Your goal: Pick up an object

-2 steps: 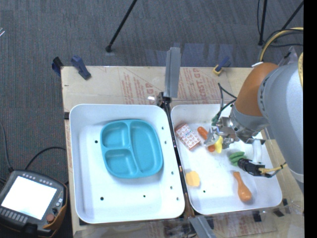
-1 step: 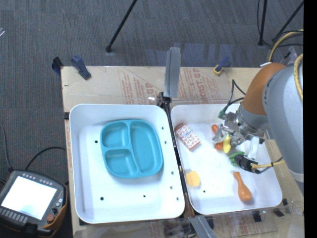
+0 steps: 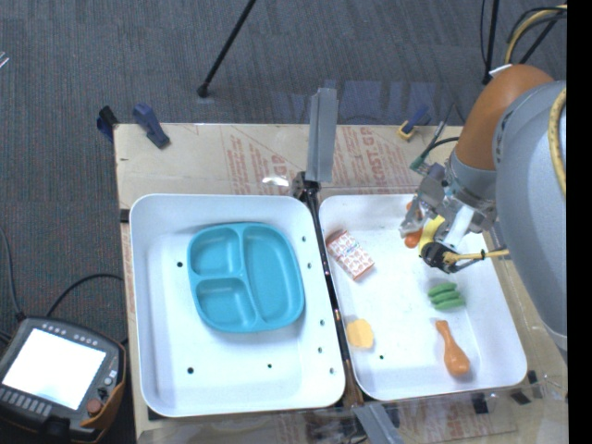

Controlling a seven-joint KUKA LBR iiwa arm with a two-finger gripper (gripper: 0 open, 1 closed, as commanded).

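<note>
- Camera view, bench: two shallow white plastic bins sit side by side on a brown board, the left bin (image 3: 148, 248) and the right bin (image 3: 499, 359).
- Left bin: a blue three-compartment plastic tray (image 3: 247, 277) lies flat near its middle.
- Right bin, contents: a small flat packet with a red-and-white pattern (image 3: 351, 254) lies near the bin's left wall; a yellow rounded piece (image 3: 360, 333) lies below it, close to the same wall; a green pod-shaped item (image 3: 445, 295) lies right of centre; an orange pear-shaped item with a narrow neck (image 3: 452, 351) lies below the green one, apart from it.
- Arm: the grey arm with its orange band reaches in from the right, and the two-finger pincer (image 3: 433, 239) hangs over the upper right part of the right bin.
- Pincer state: cannot tell how far apart the fingers stand; small orange and yellow shapes show at the tip, and whether they are gripped items or parts of the tool is unclear.
- Relation: the green pod-shaped item lies just below the pincer, nearest of all; the orange pear-shaped item lies further below; the packet lies to the pincer's left, well apart.
</note>
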